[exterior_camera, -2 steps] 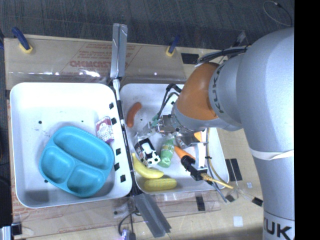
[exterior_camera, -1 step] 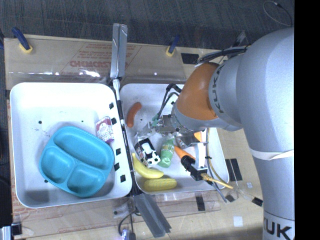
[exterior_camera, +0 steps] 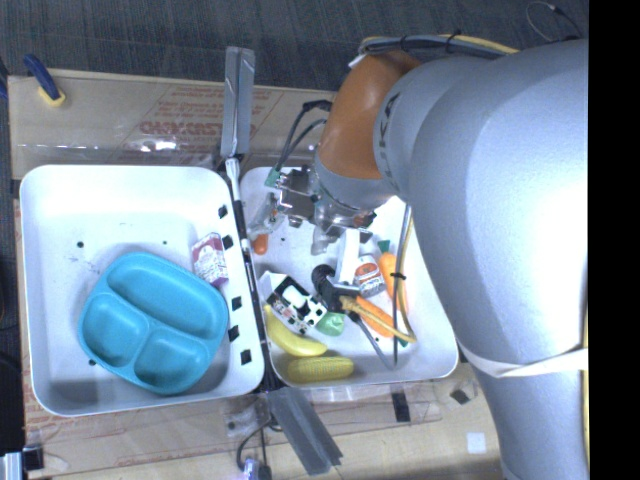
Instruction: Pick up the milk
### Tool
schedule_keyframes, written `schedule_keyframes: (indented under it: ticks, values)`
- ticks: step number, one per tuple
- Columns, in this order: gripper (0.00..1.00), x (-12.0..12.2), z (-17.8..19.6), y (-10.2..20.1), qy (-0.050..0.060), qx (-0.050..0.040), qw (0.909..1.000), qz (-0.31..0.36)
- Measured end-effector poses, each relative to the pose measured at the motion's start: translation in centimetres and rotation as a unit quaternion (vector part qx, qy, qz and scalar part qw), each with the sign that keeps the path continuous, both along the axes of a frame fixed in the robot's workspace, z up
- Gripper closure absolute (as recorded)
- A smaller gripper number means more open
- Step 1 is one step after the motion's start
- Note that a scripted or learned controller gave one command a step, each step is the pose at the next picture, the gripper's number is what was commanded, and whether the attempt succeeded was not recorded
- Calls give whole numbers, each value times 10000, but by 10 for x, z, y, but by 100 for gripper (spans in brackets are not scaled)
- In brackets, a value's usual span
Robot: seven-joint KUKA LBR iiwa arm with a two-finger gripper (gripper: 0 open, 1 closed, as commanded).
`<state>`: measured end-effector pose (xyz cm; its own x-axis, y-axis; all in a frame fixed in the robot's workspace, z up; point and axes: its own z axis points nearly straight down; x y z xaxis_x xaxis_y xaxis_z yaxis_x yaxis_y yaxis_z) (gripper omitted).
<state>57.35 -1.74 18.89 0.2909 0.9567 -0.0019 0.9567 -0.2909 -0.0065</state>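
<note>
While the arm's grey bulk covers much of the right bin (exterior_camera: 436, 353), we can make out the gripper (exterior_camera: 322, 230) hanging low over that bin's far half, close to the wall it shares with the left bin (exterior_camera: 40, 268). We cannot tell from here whether it is open or closed, and we see nothing that is clearly in its grasp.

We take the milk (exterior_camera: 297, 305) to be the small black-and-white patterned carton lying in the right bin's near half, beside the shared wall. It rests against the banana (exterior_camera: 292, 337), with a yellow-green vegetable (exterior_camera: 320, 369) along the near wall and a carrot (exterior_camera: 375, 318) toward the bin's middle. A reddish packet (exterior_camera: 210, 259) sits in the left bin against the shared wall, next to the blue divided plate (exterior_camera: 155, 320). We judge it to be something other than the milk, though its label is too small to read.

In our judgement the step in hand is the approach, and the grasp is not yet made. The next move calls for bringing the gripper toward the near wall until it is over the carton, then descending with it lined up across the carton's narrow sides. The banana and the shared wall leave little room there.
</note>
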Motion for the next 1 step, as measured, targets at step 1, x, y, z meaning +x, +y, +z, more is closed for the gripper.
schedule_keyframes:
  ticks: [1]
  values:
    - [0, -37, -94, -79, 19, 2, 9984, -561]
